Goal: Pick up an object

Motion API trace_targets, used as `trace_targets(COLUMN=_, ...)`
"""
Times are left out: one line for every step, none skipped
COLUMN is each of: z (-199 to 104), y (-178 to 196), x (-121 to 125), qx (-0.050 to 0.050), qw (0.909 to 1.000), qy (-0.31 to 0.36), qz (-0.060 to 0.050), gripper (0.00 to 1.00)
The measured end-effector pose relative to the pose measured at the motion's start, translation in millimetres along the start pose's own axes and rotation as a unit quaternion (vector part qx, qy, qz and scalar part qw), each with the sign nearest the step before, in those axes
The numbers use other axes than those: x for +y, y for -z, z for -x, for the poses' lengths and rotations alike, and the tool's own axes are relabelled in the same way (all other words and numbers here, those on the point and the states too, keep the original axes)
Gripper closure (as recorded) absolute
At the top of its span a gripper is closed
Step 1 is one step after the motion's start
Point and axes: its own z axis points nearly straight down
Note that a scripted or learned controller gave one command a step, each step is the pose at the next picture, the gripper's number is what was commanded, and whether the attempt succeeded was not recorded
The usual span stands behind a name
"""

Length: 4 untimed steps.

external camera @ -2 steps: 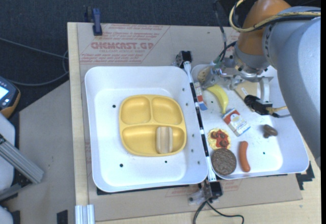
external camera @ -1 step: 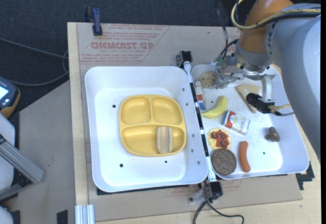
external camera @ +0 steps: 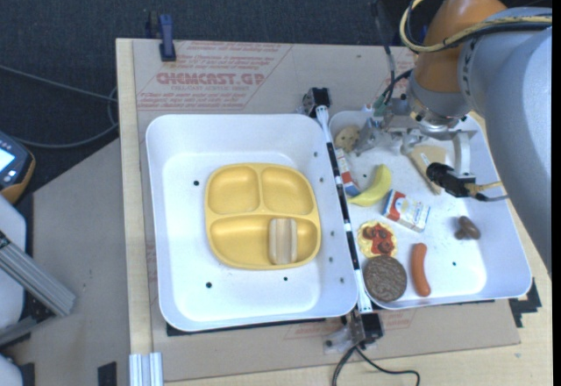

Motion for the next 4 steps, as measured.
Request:
trace_targets(z=-4.2, y=-11.4, x=-47.5, qx=0.004, qw=1.0000, qy=-0.001, qz=0.001, gripper=0.00)
trace_targets(z=-2.5, y=-10.1, x=-22.7, qx=0.003, qw=1.0000, qy=0.000, qz=0.006, gripper=0.00)
trace_targets(z=-5.7, y=-10.9, x=-68.6, qx=0.004, qw=1.0000, qy=-0.001, qz=0.001, gripper=0.00)
trace_targets(z=-6.0, y=-0.3, x=-66.2, qx=0.004, qw=1.0000, qy=-0.001, qz=0.004, gripper=1.00)
